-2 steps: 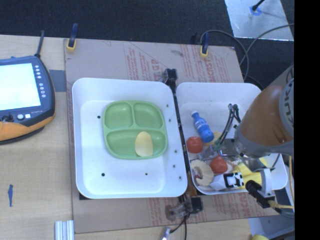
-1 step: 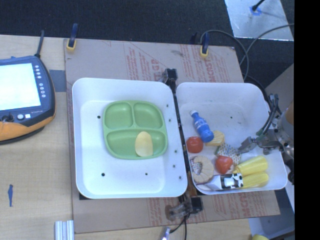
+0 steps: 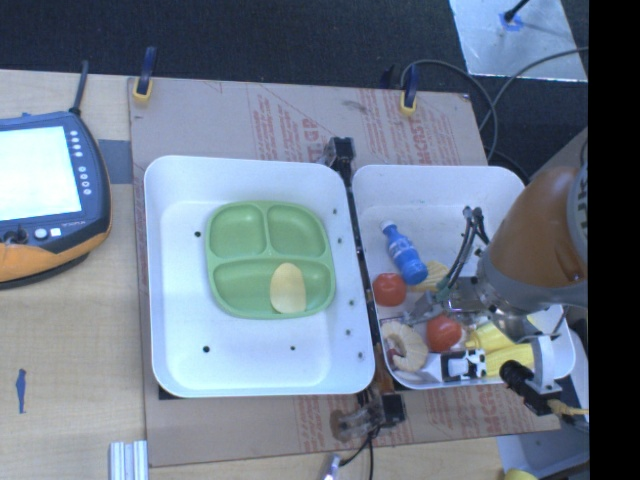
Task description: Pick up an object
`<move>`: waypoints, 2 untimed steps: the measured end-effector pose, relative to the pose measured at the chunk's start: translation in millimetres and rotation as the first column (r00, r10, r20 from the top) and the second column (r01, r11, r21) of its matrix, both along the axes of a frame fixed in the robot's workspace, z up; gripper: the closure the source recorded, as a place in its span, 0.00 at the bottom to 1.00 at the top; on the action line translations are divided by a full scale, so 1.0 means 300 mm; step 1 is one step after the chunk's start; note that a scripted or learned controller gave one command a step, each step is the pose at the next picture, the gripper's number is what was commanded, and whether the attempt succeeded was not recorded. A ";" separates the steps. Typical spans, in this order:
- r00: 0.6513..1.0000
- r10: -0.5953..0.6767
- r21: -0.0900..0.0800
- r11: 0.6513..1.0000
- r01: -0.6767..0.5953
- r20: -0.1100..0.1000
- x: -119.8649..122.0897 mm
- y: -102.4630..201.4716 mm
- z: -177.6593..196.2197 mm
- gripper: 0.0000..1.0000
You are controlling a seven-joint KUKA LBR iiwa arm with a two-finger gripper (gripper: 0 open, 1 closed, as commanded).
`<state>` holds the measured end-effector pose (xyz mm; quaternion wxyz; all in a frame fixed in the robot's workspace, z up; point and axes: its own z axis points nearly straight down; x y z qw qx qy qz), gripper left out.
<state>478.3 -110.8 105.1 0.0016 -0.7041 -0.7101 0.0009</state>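
1. bench (image 3: pixel 70 348) of pale wood takes up the left side, and a handheld screen unit (image 3: pixel 40 188) with a dark frame and an orange underside lies on it at the far left, well apart from the bins.
2. a brown cardboard sheet (image 3: pixel 260 118) lies under both bins, with a yellow and blue clamp (image 3: pixel 143 86) at its upper left corner and a second clamp (image 3: pixel 408 98) further right along its top edge.
3. the left bin (image 3: pixel 160 268) holds a green divided plate (image 3: pixel 250 233), and a pale yellow oval piece (image 3: pixel 288 288) lies in the plate's long lower compartment, towards its right end.
4. a small black fitting (image 3: pixel 341 151) sits at the top of the seam where the two bins meet.
5. the right bin (image 3: pixel 430 178) holds the things to pick from: a blue bottle (image 3: pixel 404 254) lying at a slant in the upper left part, a red ball (image 3: pixel 389 289) just below it, and a beige ring-shaped piece (image 3: pixel 407 346) near the bin's lower left corner.
6. a second red ball (image 3: pixel 443 331) lies just right of the ring-shaped piece, close under the gripper (image 3: pixel 462 306); a yellow block (image 3: pixel 497 343) and a black and white piece (image 3: pixel 463 365) lie beside it towards the lower right.
7. the gripper is down low inside the right bin, over the middle of the cluster; cables and its own body hide its tip, so i cannot tell whether it is open or closed, or whether it touches anything.
8. the arm (image 3: pixel 540 238), orange band uppermost, leans in from the right over the bin's right half.
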 end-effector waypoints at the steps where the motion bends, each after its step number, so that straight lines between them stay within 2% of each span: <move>1: 1.000 -0.005 -0.002 1.000 0.005 0.003 0.246 -0.239 0.204 0.00; 2: 1.000 -0.002 -0.001 1.000 0.002 0.002 0.371 0.037 0.142 0.00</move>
